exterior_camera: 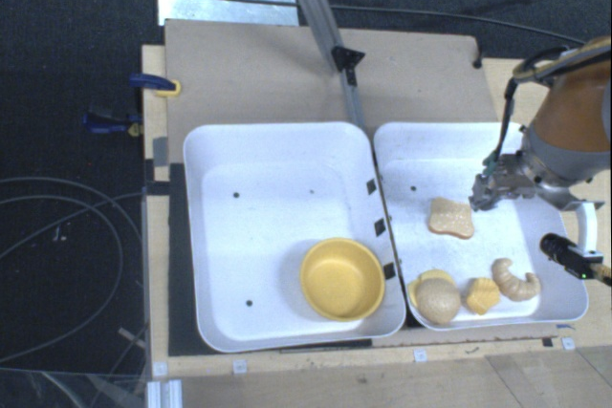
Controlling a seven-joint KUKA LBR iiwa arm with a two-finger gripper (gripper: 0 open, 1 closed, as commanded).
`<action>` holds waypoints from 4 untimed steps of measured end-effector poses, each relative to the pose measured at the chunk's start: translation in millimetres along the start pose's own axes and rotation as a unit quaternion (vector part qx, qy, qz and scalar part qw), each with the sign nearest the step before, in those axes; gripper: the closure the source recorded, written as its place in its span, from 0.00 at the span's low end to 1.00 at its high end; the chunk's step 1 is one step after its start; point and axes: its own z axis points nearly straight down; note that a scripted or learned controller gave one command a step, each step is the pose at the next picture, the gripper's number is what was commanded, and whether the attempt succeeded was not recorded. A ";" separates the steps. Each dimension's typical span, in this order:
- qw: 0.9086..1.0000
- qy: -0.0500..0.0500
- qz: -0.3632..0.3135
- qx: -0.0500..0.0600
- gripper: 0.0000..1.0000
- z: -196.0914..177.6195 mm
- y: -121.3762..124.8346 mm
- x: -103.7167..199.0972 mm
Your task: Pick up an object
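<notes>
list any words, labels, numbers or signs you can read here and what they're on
None can be read. The two shallow white plastic bins, the round yellow bowl and the tan food-shaped pieces carry no print. The small black tabs where the bins meet show no legible marks at this size.

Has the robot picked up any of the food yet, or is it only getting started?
Nothing looks picked up yet. The gripper hangs low in the right bin, right beside the slice of bread. The bread lies flat on the bin floor, as do the croissant, the round bun and the small yellow piece. The yellow bowl sits in the left bin. Grabbing and lifting are still left.
</notes>
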 end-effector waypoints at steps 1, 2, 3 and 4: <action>1.000 0.000 -0.002 -0.001 1.00 -54.2 2.1 -0.4; 1.000 0.001 -0.002 0.001 1.00 -57.5 3.1 -0.5; 1.000 0.002 -0.006 0.001 1.00 -63.9 23.7 56.9; 1.000 0.002 -0.006 0.001 1.00 -62.1 46.4 116.6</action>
